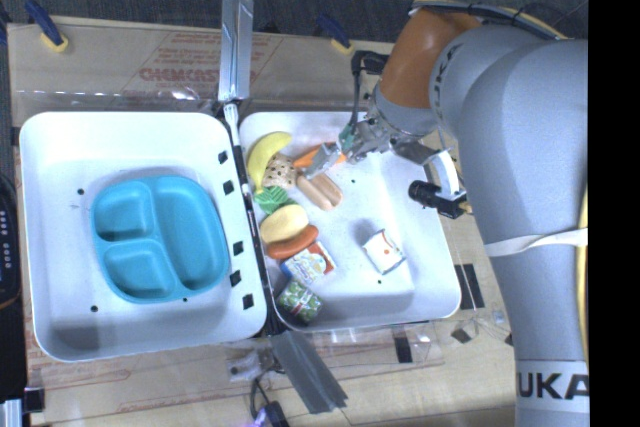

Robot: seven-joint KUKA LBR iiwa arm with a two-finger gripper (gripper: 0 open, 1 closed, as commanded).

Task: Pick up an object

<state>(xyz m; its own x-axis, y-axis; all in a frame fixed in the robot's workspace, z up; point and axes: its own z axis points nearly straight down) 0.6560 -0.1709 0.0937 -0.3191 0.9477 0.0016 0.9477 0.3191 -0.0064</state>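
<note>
The right bin (pixel 430 290) holds a pile of toy food along its left side. There is a yellow banana (pixel 263 155), an orange carrot (pixel 318 157), a pinkish sausage (pixel 319 191), a yellow lemon-like piece (pixel 284 220), a red sausage (pixel 296 242), a small juice carton (pixel 311 263) and a green packet (pixel 298 300). A small white box (pixel 383 251) lies alone nearer the middle. My gripper (pixel 352 141) is low over the bin's far part, its tip right at the carrot's right end. Whether it grips the carrot is unclear.
A blue divided tray (pixel 158 237) lies in the left bin (pixel 50 315). A metal divider (pixel 236 45) runs between the bins. The grey arm (pixel 520 145) with its orange band (pixel 420 65) covers the bench's right side. A black bracket (pixel 438 197) juts over the right rim.
</note>
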